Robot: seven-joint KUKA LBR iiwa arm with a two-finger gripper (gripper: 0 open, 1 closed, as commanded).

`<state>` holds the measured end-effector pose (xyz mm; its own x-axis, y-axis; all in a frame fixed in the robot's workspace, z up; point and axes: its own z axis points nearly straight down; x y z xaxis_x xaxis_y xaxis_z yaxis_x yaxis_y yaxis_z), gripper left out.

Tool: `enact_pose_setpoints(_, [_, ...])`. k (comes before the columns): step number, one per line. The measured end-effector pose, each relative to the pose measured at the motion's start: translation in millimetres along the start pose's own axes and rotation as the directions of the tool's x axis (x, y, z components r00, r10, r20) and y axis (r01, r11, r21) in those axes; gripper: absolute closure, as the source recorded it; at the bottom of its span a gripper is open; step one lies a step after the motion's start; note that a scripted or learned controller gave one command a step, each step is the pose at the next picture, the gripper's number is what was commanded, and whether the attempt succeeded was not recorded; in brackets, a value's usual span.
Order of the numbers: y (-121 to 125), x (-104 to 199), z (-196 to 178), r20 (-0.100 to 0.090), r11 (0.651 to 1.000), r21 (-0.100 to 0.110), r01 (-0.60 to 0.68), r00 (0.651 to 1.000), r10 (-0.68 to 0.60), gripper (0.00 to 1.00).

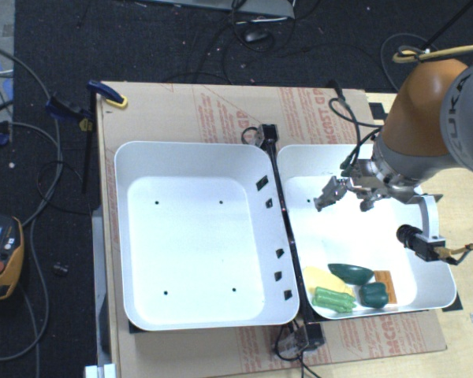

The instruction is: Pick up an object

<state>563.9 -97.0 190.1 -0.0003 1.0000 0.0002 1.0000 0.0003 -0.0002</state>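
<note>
My gripper hovers over the far part of the right bin, fingers spread wide, nothing btwn them. Objs sit clustered in that bin's near corner, well apart from me: green ridged cylinder on a yellow flat piece, dark green leaf-shaped obj, teal block, orange-brown piece just beside it. Left bin alongside.

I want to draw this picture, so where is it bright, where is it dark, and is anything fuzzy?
In the camera view, the two shallow white bins are brightest, nearly washed out; the black floor behind is dark. The small green and yellow objects look soft, their outlines merging. The grey two-finger gripper is slightly fuzzy and casts a faint shadow on the right bin.
</note>
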Motion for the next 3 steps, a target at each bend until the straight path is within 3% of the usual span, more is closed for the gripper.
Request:
enact_pose_setpoints(1, [33,-18,106,0.0,1.0,0.005,-0.001,1.0,0.001,0.0])
enact_pose_setpoints(2, [45,-84,102,0.002,1.0,0.0,-0.004,1.0,0.004,0.0])
enact_pose_setpoints(3, [-52,-68,69,0.0,1.0,0.0,-0.002,1.0,0.002,0.0])
